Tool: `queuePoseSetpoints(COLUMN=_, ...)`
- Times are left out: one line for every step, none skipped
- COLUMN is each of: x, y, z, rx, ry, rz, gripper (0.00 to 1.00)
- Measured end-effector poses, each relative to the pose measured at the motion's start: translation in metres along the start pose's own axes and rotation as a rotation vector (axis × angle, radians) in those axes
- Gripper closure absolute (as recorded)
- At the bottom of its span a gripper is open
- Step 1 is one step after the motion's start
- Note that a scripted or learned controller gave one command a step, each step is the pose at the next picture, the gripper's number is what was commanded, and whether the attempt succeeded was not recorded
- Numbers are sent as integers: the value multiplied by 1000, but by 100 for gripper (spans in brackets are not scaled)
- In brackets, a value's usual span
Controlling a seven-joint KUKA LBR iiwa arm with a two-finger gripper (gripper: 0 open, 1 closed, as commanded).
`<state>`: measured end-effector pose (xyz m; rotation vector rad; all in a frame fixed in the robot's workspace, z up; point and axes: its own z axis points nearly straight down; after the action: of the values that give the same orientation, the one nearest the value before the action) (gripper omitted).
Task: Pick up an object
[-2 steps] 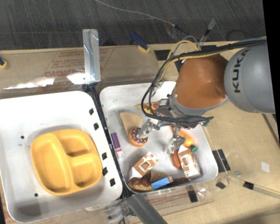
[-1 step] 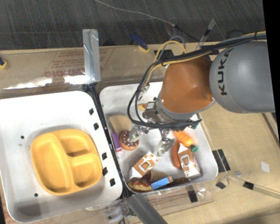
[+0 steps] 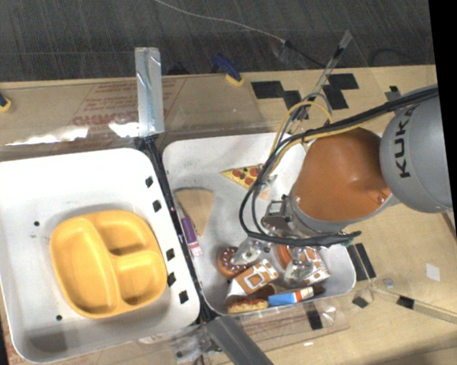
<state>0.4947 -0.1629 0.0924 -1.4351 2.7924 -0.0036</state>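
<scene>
My gripper (image 3: 271,245) is down in the near half of the right bin (image 3: 208,153), right over a heap of small toy foods. The orange wrist band and grey arm cover much of the bin's right side. In the heap are a chocolate donut (image 3: 229,260), a brown-and-white gingerbread-like piece (image 3: 255,279) and another such piece (image 3: 307,270). A blue and orange marker (image 3: 292,297) and a tan bread piece (image 3: 247,306) lie at the near wall. The gripper's tip is among the pieces, and nothing is seen lifted.
A pizza slice toy (image 3: 244,174) lies toward the far wall of the right bin, a beige flat piece (image 3: 200,211) and a purple pen (image 3: 190,233) along its left wall. The left bin (image 3: 15,195) holds a yellow divided plate (image 3: 106,261). Cables loop above the wrist.
</scene>
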Motion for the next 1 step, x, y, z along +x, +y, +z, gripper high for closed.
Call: queuePoseSetpoints(x=9, y=-31, z=0, rx=-3, ry=-3, rz=-167, gripper=0)
